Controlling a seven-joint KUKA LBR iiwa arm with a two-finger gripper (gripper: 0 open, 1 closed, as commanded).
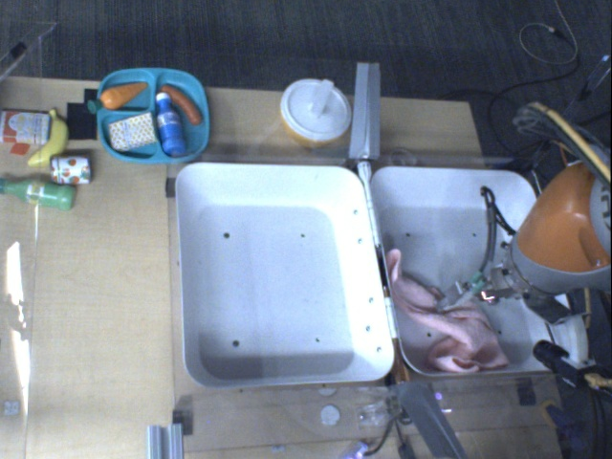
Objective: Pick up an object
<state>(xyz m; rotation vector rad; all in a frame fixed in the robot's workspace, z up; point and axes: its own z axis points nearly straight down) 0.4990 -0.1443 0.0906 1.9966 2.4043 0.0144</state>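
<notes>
A crumpled pink cloth lies in the front part of the right bin, against its left wall. My gripper reaches in from the right and sits low at the cloth's upper right edge, just touching or just above the fabric. The grey wrist and orange band rise behind it at the right side of the bin. No object shows lifted off the bin floor.
The left bin stands beside the right one, with a metal divider post behind them. On the bench at the back are a yellow lidded cup, a blue tray of toy food and small items at far left.
</notes>
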